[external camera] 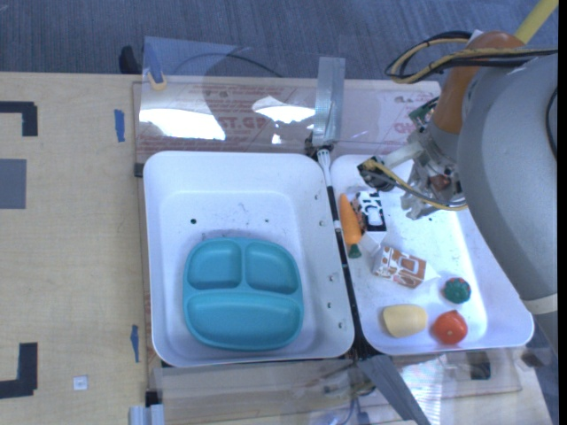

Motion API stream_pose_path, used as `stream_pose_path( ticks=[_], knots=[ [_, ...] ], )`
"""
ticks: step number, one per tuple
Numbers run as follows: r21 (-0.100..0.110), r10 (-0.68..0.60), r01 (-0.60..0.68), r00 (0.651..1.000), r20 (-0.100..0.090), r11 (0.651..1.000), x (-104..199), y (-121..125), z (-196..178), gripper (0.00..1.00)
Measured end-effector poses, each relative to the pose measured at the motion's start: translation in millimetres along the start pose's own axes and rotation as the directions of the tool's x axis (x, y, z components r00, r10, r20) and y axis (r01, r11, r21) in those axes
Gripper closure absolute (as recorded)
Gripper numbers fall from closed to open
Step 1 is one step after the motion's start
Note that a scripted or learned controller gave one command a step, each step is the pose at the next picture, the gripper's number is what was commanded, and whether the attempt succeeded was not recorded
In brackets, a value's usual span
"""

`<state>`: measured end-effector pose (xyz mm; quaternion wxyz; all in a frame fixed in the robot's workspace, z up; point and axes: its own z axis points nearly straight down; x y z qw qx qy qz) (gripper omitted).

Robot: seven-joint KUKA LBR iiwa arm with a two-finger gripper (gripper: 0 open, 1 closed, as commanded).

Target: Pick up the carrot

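The carrot (351, 222) is small and orange with a green tip. It lies along the left wall of the right bin (496, 277), its tip pointing to the front. My gripper (419, 193) hangs over the back of that bin, to the right of the carrot and apart from it. Cables and the wrist cover much of the gripper. The large grey arm (518, 166) fills the right side above it.
A black-and-white item (371, 209) lies right beside the carrot. Farther front in the right bin are a brown-and-white packet (400, 266), a yellow piece (404, 320), a red tomato (450, 328) and a green ball (456, 290). The left bin (168, 193) holds a teal divided plate (241, 292).
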<state>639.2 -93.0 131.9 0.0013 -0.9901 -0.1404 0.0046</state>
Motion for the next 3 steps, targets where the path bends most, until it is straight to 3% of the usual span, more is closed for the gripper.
stream_pose_path(
  ticks=[1,2,3],
  knots=[
    [-0.002,0.074,-0.074,0.997,-0.016,0.997,33,-71,-72,1.0],
    [-0.001,0.078,-0.078,0.997,-0.009,0.997,45,-118,-58,1.0],
    [-0.004,0.038,-0.038,0.999,-0.016,0.999,46,-105,-126,1.0]
  ],
)
